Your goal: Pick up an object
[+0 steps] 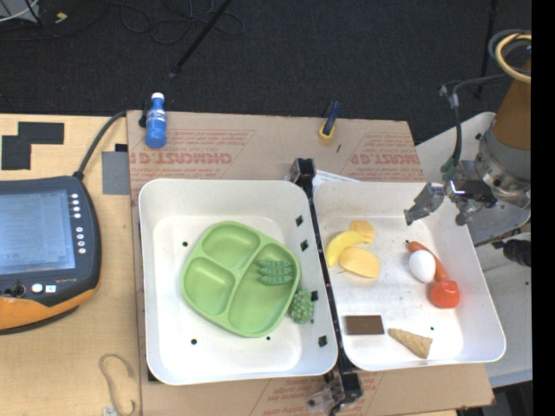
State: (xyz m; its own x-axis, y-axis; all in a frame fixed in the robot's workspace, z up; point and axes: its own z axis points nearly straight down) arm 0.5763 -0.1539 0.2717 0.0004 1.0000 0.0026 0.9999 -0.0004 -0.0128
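Task looks barely begun: nothing lifted. The gripper (pixel 442 199) sits at the right of the frame, over the upper right part of the right bin (pixel 486 319), with the grey arm and its orange band running off the right edge. Two dark fingers seem to splay apart with nothing between them, so I read it as spread and empty, though glare and clutter at the wrist make this uncertain. All of the reach, close and lift is left.

Candidates in the right bin, all resting on its floor:
- egg (pixel 421 266), white, smooth, rounded; touching a carrot (pixel 431 257), orange and tapered, just below the gripper.
- red round piece (pixel 444 295), glossy, low right of the egg.
- yellow slices (pixel 353 252), soft curved wedges, mid-bin, overlapping.
- brown block (pixel 363 324), flat, matte, rectangular, lower centre.
- tan wedge (pixel 410 342), rough, cone-like, beside the block.

Left bin (pixel 160 336): a green plate (pixel 234 276), moulded plastic with three compartments, a pea pod (pixel 276 271) lying on its right side, and a knobbly green cluster (pixel 303 306) against its lower right rim.

Both bins are white, shallow, hard plastic, on cardboard (pixel 225 146).
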